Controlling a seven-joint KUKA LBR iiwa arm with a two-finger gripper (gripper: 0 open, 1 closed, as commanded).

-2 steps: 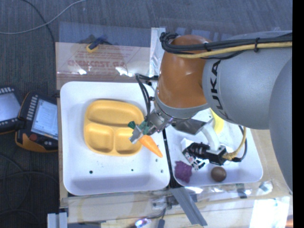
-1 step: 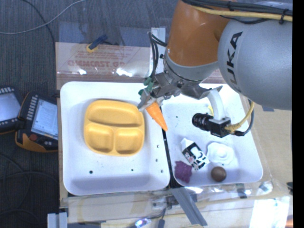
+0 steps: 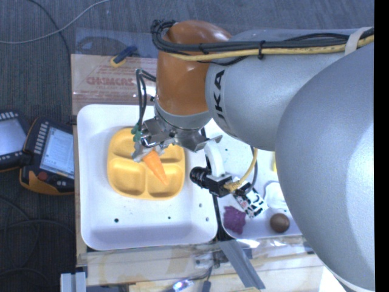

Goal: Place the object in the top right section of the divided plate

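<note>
Carrot [image 3: 157,168] on divided plate [image 3: 124,178], under pincer [image 3: 148,146]

Yellow plastic divided plate [image 3: 124,169], rounded-square, sits flat in the left white bin, toward that bin's upper centre, with the plate's upper right part hidden. Orange tapered plastic carrot [image 3: 155,166] lies on the plate at a slant, pointed end toward the plate's lower right, crossing the central divider ridge.
</note>
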